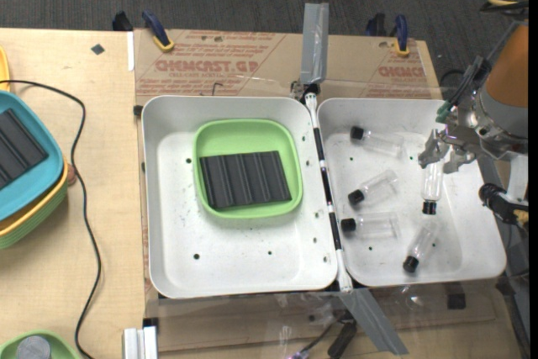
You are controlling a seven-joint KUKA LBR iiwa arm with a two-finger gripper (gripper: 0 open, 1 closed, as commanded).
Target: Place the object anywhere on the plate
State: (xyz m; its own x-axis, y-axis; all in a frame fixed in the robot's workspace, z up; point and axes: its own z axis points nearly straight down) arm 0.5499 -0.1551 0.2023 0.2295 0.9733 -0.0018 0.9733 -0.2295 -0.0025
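**Vial at the claw, plate in the left bin**

Wooden counter under dark carpet at the top edge; a cardboard sheet is clamped over it and carries two shallow white bins side by side. Landmark for everything below: the green plate.

- Green plate sits in the left bin, toward that bin's upper half — a dark ribbed mat lies on it, slightly skewed.
- Right bin, just beside the plate's bin, holds several clear vials with black caps, scattered and apart from each other: one toward the top, one tilted near the middle, one lying lower, one slanted farthest from the plate at the bottom.
- Arm enters from the far side of the right bin, well apart from the plate.
- Claw hangs over the right bin's outer half. A clear vial stands roughly upright right beneath the fingers, its top meeting them — the claw looks clamped on that top end, black cap at the bottom.
- Stacked teal and yellow trays lie on the counter on the plate's other side, with a black cable trailing past.
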